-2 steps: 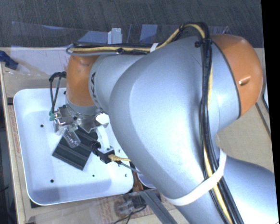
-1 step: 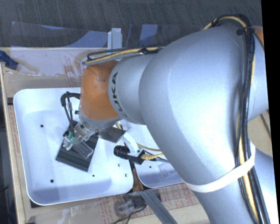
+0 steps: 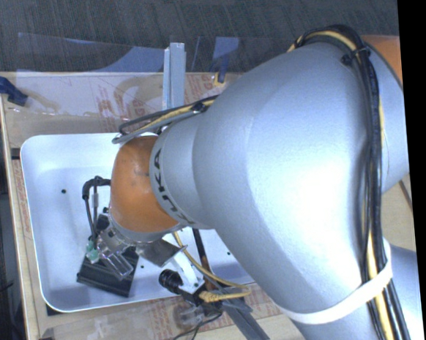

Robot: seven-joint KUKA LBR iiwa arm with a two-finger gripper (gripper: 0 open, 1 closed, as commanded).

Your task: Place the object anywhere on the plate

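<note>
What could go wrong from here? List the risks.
1. The gripper sits low in the left bin above a dark flat object; pressing further could jam it against the floor.
2. Loose cables hang beside the wrist and could snag.
3. The arm hides most of the bench, so the drop spot is unchecked.

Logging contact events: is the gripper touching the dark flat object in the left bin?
Cannot tell. In the camera view the gripper overlaps the dark object, but no contact or gap is plain.
</note>
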